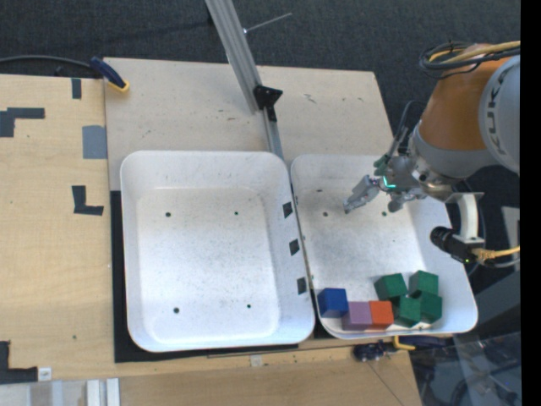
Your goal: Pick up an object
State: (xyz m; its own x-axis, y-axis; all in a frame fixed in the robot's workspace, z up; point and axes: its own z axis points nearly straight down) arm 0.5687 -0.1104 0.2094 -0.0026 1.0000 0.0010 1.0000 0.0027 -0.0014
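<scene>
Small blue (333, 301), purple (360, 314), orange (381, 313) and green cubes (411, 295) are gathered at the lower edge of the right shallow white bin (338, 176); the two-finger gripper (362, 193), fingers slightly parted, nothing held, is seen above them.

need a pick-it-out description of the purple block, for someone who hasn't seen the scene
Start at the right-hand white bin and go to its near edge, where a cluster of small blocks sits. The purple block is in the row along that edge, between the blue block on its left and the orange block on its right. It is the only purple one; the green blocks lie further right.
</scene>
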